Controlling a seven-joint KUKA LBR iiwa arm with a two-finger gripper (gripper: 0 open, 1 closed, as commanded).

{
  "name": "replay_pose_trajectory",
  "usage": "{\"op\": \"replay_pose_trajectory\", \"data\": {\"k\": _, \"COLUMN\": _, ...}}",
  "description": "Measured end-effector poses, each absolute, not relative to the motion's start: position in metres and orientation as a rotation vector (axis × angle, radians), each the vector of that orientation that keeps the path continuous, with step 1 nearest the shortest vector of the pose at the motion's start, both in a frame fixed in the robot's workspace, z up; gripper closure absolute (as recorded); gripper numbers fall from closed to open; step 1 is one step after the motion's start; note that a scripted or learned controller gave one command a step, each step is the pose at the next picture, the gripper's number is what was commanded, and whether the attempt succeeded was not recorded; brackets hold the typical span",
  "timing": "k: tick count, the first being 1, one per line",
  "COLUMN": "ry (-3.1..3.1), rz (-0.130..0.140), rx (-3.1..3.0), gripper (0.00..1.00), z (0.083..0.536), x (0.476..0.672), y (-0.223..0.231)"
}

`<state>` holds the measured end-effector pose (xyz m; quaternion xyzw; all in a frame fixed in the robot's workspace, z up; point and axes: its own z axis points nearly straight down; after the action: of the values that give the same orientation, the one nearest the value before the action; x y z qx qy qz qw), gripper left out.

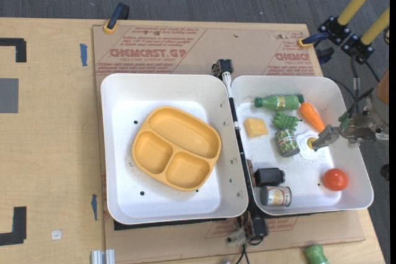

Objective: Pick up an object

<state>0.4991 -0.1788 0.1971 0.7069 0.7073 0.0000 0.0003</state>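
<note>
Grey metal marks the gripper (pixel 318 142), which we see low over the right bin (pixel 356 195), reaching in from its right wall. We see one finger (pixel 323 138) slanting down toward the bin floor; we cannot tell whether the fingers are apart or together, and we see nothing between them. Its tip sits at a white and yellow egg piece (pixel 307 146), though we cannot tell whether they touch. Just left of that lies a green can (pixel 287 141), with a broccoli (pixel 285 121) touching its top edge. Above the finger we see a carrot (pixel 311 115), tilted, and beyond it a green bottle (pixel 279 102) lying on its side near the bin's far wall. Left of the can sits a yellow cheese wedge (pixel 255 127). Toward the near wall we see a red tomato (pixel 335 179), well apart from the finger, a black block (pixel 270 176), and a tin (pixel 275 196) just below it. In the left bin (pixel 117 133) rests a yellow divided tray (pixel 176 148).
</note>
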Motion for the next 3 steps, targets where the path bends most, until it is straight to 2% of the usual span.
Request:
{"op": "replay_pose_trajectory", "data": {"k": 1, "ry": 2.347, "rz": 0.000, "rx": 2.087, "gripper": 0.00, "z": 0.129, "x": 0.550, "y": -0.185}}
{"op": "replay_pose_trajectory", "data": {"k": 2, "ry": 2.527, "rz": 0.002, "rx": 1.860, "gripper": 0.00, "z": 0.086, "x": 0.585, "y": -0.161}}
{"op": "replay_pose_trajectory", "data": {"k": 3, "ry": 2.469, "rz": 0.009, "rx": 1.946, "gripper": 0.00, "z": 0.086, "x": 0.572, "y": -0.187}}
